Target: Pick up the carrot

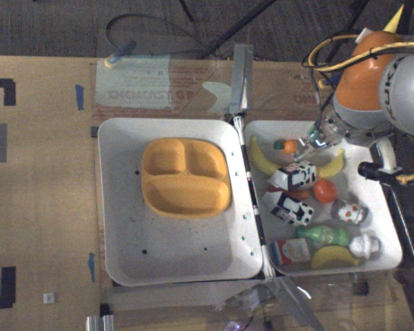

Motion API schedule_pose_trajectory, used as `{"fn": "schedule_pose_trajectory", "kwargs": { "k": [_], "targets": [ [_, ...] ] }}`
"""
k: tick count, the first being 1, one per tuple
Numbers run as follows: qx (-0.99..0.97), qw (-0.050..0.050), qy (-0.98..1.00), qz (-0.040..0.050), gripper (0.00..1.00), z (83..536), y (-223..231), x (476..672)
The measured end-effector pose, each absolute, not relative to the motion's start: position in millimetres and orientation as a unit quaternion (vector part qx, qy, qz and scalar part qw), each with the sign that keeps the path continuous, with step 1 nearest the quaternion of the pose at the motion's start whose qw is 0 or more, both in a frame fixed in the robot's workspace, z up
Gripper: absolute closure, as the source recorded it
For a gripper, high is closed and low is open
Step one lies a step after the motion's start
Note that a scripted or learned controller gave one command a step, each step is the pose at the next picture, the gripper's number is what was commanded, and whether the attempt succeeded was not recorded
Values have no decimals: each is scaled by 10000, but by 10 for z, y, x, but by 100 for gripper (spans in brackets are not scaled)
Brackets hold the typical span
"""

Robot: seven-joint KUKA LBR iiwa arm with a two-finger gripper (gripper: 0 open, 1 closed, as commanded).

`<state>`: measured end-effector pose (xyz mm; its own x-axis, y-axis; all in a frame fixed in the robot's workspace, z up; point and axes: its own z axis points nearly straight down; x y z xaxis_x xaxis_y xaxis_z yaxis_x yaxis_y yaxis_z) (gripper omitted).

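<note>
Two bins: white, side by side.
Carrot (pixel 286 145): right bin (pixel 390 216), far end, near gripper (pixel 314 141).
Jaws: state cannot be told.
Writing: none readable.

Mirrored lettering on cardboard sheet (pixel 165 92), not legible.

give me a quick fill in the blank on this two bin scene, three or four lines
1. The orange divided plate lies in the ____ bin.
2. The gripper hovers over the ____ bin.
3. The plate has ____ compartments.
4. The two cow-patterned cartons are black and ____.

Missing words: left; right; three; white
</note>
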<state>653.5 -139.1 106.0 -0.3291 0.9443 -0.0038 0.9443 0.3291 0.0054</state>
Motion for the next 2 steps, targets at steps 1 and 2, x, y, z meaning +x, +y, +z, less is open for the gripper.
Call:
{"fn": "schedule_pose_trajectory", "kwargs": {
  "k": [1, 2],
  "targets": [
    [6291, 29, 7773, 11, 100, 2175, -1632, 6607],
    [6212, 33, 7837, 13, 100, 2751, -1404, 6681]
  ]
}}
